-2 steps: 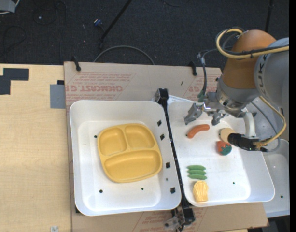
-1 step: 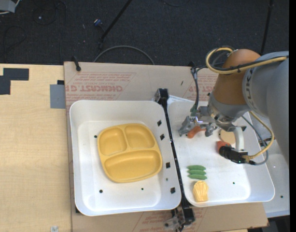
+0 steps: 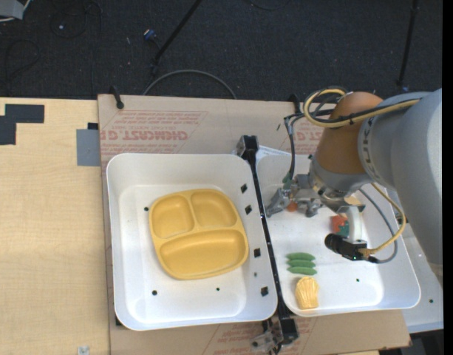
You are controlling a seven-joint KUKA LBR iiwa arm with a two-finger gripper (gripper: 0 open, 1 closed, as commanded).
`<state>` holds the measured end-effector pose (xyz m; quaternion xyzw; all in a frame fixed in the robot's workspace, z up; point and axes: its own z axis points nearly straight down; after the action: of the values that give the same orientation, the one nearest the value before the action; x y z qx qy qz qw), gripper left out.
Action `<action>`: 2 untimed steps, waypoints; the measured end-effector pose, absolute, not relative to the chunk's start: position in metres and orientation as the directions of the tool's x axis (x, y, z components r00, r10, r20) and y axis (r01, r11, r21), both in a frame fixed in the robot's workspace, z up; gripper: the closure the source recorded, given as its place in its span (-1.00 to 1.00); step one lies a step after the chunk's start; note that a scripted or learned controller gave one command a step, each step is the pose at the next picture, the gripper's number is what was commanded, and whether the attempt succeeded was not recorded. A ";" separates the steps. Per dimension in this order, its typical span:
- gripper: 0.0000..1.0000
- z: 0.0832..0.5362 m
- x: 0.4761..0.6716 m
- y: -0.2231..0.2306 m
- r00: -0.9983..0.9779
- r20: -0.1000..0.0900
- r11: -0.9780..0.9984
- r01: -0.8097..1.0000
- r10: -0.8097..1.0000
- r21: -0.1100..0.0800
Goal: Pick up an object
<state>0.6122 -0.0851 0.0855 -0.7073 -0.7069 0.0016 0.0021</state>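
I can't tell how the gripper (image 3: 294, 200) fingers are set. Below them I see green pea pods (image 3: 301, 262), then a yellow piece (image 3: 307, 293).

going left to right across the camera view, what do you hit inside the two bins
yellow tray → divider between the bins → green pods → orange and green object beside the arm
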 end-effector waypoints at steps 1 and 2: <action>1.00 0.097 0.612 -0.086 0.004 0.001 -0.004 1.000 1.000 -0.005; 1.00 0.161 0.612 -0.088 0.004 0.000 -0.004 1.000 1.000 0.003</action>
<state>0.6119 -0.0883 0.1607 -0.7084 -0.7058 -0.0010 -0.0012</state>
